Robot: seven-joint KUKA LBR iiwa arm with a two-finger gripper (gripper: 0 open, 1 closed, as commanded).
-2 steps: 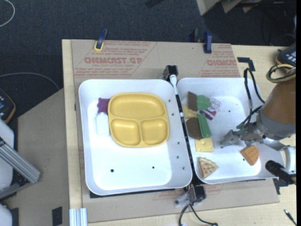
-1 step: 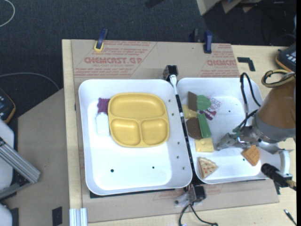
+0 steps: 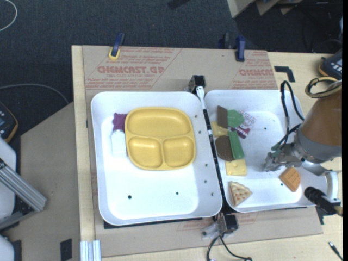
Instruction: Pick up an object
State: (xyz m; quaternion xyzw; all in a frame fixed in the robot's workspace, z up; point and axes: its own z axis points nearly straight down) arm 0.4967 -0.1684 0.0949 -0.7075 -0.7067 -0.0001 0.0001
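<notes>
My gripper (image 3: 276, 161) hangs low over the right part of the right bin (image 3: 261, 105), below the orange band of the arm (image 3: 326, 121). An orange waffle-like cracker (image 3: 291, 179) lies just below and to the right of the fingertips, apart from them. Nothing shows between the fingers. Toward the bin's left side lie a green piece (image 3: 235, 140), a brown piece (image 3: 223, 147), a yellow cheese square (image 3: 236, 168) and a toast slice (image 3: 239, 192).
The left bin (image 3: 103, 162) holds a yellow divided tray (image 3: 160, 137), with a purple item (image 3: 118, 120) and a white item (image 3: 117, 143) at its left. Clamps and cables sit along the bench's far edge.
</notes>
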